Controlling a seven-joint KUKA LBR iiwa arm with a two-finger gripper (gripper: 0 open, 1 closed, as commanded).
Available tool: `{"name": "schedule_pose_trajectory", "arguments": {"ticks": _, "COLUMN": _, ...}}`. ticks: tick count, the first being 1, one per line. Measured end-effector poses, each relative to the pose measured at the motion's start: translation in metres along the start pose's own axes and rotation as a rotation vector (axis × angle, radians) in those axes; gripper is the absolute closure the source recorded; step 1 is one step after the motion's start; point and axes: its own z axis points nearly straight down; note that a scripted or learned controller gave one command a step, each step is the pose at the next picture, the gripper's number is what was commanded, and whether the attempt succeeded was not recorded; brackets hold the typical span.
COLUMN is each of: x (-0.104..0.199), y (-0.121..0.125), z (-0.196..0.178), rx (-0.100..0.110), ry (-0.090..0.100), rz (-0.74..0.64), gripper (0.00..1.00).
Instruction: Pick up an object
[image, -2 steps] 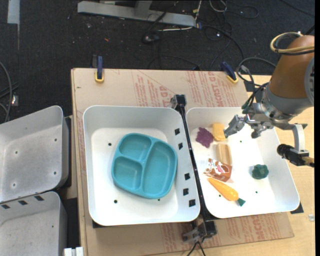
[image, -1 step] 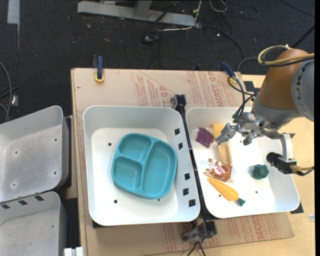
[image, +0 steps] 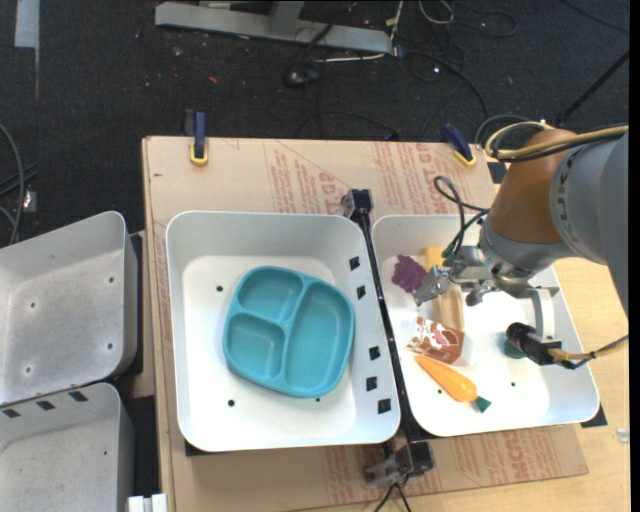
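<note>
The likeliest thing to lift is the tan, roll-shaped piece (image: 452, 314) lying in the right bin (image: 500, 425), in its left half, directly beneath the gripper (image: 452, 284). It looks like a toy bread roll or sausage: probably light and fairly stiff, with a rounded, smooth skin that could squirt sideways if pinched off-centre. The safest hold seems to be across its narrow width near the middle of its length, so it hangs level and does not swing. The gripper sits low over its upper end, and part of the piece is hidden by it. Whether the gripper is open, closed or holding anything cannot be told from this slanted view. Touching or just beside the lower end of the tan piece lies a small red, white and brown packet (image: 436, 341), which looks thin and crinkly and could get dragged along. Below that is an orange carrot (image: 447, 379) with a green tip, lying at an angle and apart from the tan piece. Above and to the left sit a purple lump (image: 407, 271) and a yellow piece (image: 432, 257), close to the bin's dividing wall. The grey and orange arm (image: 545, 200) reaches in from the right. The left bin (image: 195, 300) holds a teal divided plate (image: 290, 332), well apart from all this.
</note>
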Motion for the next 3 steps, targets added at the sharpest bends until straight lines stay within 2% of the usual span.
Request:
{"name": "schedule_pose_trajectory", "arguments": {"ticks": 1, "x": 0.000, "y": 0.001, "z": -0.013, "rx": -0.004, "ry": -0.001, "rz": 0.001, "gripper": 1.00}}
{"name": "schedule_pose_trajectory", "arguments": {"ticks": 3, "x": -0.003, "y": 0.020, "z": -0.127, "rx": -0.008, "ry": -0.002, "rz": -0.002, "gripper": 1.00}}
